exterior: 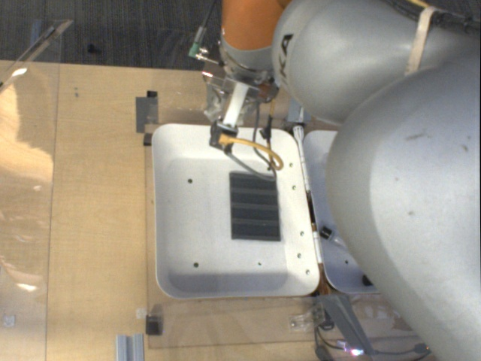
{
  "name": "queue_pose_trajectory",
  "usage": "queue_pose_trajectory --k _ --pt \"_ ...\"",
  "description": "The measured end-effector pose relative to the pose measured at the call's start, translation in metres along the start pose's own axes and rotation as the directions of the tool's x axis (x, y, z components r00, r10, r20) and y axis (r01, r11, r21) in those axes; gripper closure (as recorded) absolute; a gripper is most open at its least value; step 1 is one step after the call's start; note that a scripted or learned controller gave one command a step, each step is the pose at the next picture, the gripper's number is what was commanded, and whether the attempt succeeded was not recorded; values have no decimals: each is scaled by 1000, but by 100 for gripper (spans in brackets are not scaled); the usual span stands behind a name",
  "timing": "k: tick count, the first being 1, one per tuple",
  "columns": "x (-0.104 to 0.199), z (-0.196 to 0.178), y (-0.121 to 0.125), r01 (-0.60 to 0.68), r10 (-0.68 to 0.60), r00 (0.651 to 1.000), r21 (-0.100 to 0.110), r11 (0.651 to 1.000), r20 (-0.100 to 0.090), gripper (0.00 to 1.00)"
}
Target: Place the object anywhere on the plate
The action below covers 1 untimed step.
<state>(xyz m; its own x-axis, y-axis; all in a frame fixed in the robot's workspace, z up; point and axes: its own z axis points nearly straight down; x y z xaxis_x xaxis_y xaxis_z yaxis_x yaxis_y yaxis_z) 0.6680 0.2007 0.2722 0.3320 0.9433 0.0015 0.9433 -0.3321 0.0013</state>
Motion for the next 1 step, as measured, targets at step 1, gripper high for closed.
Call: queue_pose_trajectory --k 1 --pt "-3 72 2 -329 329 944 1 944 1 100"
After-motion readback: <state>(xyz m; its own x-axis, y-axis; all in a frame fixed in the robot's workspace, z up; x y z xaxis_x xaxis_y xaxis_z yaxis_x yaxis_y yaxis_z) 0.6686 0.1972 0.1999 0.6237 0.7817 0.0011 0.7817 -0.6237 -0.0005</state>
